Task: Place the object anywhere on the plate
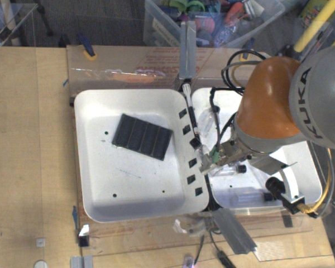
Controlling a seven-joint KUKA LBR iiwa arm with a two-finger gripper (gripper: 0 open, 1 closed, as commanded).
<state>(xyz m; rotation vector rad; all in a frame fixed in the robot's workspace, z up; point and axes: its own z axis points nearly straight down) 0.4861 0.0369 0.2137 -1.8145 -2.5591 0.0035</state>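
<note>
A dark, ribbed rectangular plate (142, 137) lies flat in the left white bin (95, 194), slightly above its middle. My gripper (216, 159) hangs low over the left side of the right bin (251, 202), close to the divider between the bins. The grey arm with its orange band (268, 99) covers most of that bin. A small green bit (216, 156) shows at the gripper's tip; whether it is held is unclear. A clear, crinkled plastic piece (205, 123) lies in the right bin just above the gripper.
A row of black clips (191, 147) runs along the divider between the bins. A clear tub of colourful toys (212, 7) stands behind the bench. Bare wooden bench extends to the left of the bins.
</note>
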